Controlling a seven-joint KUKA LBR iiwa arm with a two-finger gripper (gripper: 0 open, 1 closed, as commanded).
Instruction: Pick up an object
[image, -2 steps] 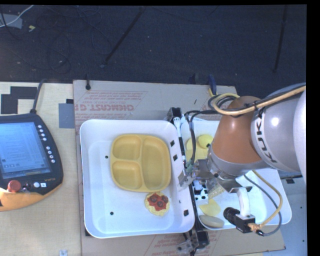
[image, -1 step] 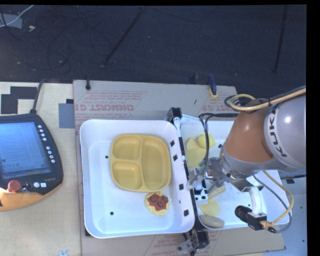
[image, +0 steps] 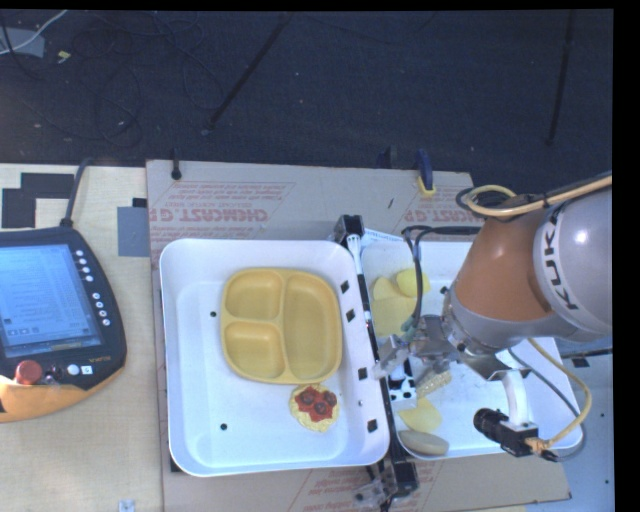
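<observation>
The left bin (image: 190, 420) had a yellow divided plate (image: 280, 325) with a little toy pizza (image: 315, 407) at its 5 o'clock. In the right bin (image: 560, 440), the jaws (image: 405, 365) sat low over a cluttered pile of yellow pieces (image: 392, 298); honestly couldn't tell if they were spread or pinching. Stuff was packed against the divider, so a grab could slip. "KUKA" partly showed on the arm (image: 560, 270); the cardboard print was mirrored.

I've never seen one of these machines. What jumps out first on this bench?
The big grey arm with its orange band reaches in from the right and hangs low over the right bin, among small yellowish objects. In the left bin lie a yellow divided plate and, just below it, a small toy pizza. A control tablet sits far left.
</observation>
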